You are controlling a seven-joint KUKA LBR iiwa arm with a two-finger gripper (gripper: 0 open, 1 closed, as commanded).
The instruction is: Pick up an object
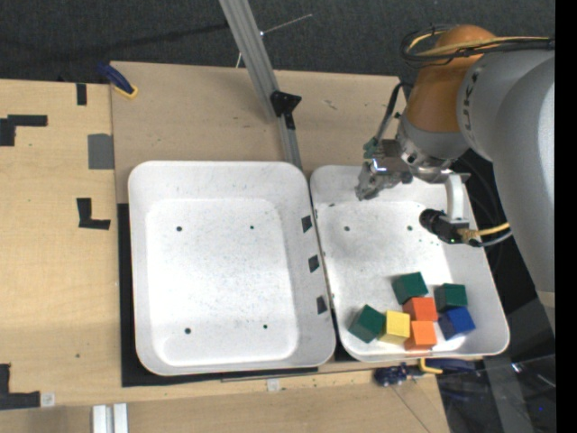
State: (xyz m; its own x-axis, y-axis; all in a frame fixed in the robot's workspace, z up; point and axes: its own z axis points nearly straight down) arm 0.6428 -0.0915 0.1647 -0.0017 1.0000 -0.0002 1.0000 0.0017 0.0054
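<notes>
Your arm (487, 88) reaches in from the upper right. Its tool (374, 180) hangs over the right bin's (361, 242) upper edge. You cannot tell its state.

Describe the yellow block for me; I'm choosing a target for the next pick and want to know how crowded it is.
The small yellow cube-shaped block looks solid and matte, with one flat face turned up. It lies in the right shallow white bin, near its front edge, inside a tight cluster. A dark green block sits against its left side, an orange block against its right, and another orange block just behind. The claw is far off, at the bin's back edge.
</notes>
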